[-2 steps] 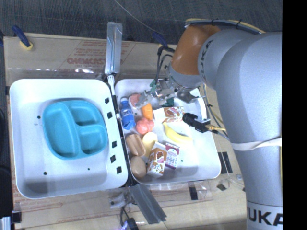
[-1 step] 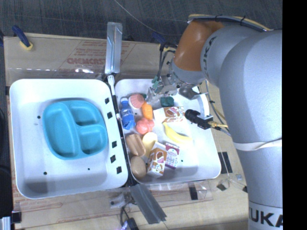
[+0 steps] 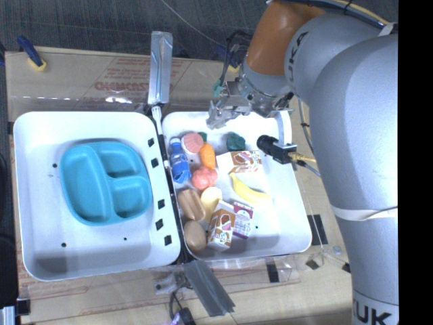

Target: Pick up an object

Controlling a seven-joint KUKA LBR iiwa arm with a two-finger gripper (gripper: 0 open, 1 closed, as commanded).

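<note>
We cannot make out whether the gripper (image 3: 220,114) fingers are parted or closed; they blur against the far rim of the right bin (image 3: 298,212). The arm (image 3: 352,114) is cut off by the right and near edges and hides the bench to the right of that bin. A dark green object (image 3: 235,141) just near the gripper is too small to name. The small cartons (image 3: 230,223) carry print we cannot read. The red lettering on the cardboard (image 3: 122,80) beyond the left bin (image 3: 34,181) is blurred.
</note>
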